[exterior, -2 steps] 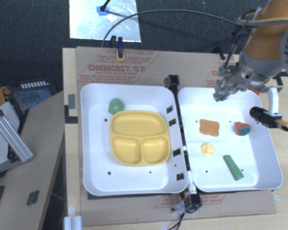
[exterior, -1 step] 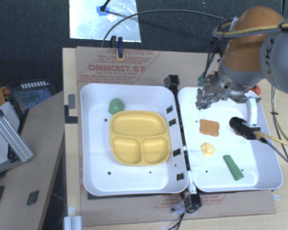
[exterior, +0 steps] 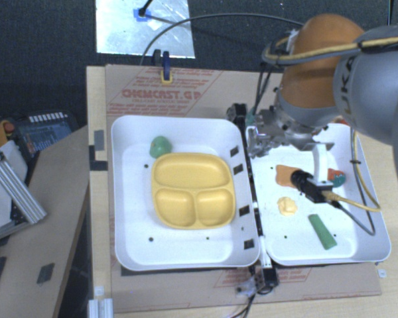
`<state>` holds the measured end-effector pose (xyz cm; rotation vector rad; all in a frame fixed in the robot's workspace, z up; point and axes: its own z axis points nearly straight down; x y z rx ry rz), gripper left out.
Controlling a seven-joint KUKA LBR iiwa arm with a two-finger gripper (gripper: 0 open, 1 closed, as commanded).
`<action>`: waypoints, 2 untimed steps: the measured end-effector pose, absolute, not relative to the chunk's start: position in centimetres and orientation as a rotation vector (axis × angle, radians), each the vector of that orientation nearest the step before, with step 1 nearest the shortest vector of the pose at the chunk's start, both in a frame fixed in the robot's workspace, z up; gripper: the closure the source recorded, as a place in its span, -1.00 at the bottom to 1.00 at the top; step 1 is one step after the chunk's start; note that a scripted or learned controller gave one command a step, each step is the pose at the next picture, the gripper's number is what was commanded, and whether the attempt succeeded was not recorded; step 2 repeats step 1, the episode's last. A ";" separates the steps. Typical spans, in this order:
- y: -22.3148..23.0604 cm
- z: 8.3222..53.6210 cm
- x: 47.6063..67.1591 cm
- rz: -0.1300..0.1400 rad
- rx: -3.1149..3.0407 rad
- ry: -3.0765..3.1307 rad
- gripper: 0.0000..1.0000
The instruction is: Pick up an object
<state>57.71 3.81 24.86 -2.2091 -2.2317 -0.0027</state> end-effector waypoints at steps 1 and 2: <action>8.6 23.4 56.1 -0.001 -2.210 -2.230 1.00; 8.6 23.4 56.1 -0.001 -2.210 -2.230 1.00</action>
